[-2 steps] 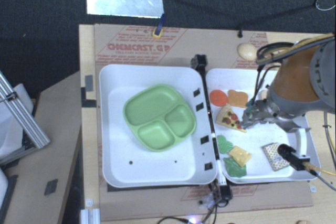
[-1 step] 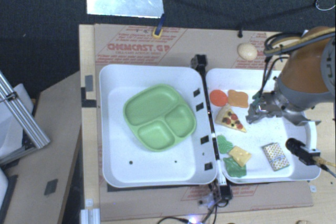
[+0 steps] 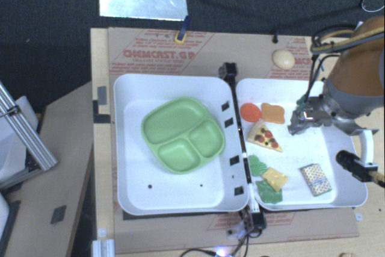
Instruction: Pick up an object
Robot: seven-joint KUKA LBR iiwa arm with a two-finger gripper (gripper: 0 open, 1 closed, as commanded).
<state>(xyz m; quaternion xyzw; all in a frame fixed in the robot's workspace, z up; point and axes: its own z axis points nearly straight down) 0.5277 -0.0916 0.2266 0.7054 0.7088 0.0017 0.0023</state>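
Note:
The right bin point(image 3: 346, 198) holds a red tomato slice point(image 3: 250, 111), an orange toast piece point(image 3: 272, 112), a pizza slice point(image 3: 264, 136), a green lettuce leaf point(image 3: 263, 170) with a yellow cheese wedge point(image 3: 275, 179) on it, and a patterned cracker point(image 3: 316, 179). My gripper point(image 3: 299, 124) hangs over the upper right part of this bin, to the right of the toast and pizza slice. Nothing shows between its fingers.
The left bin point(image 3: 129, 186) holds a green divided plate point(image 3: 182, 134). A beige egg-shaped object point(image 3: 283, 59) lies on the cardboard behind the right bin. A black divider point(image 3: 236, 129) runs between the bins. A black arm part point(image 3: 355, 165) overhangs the right bin's edge.

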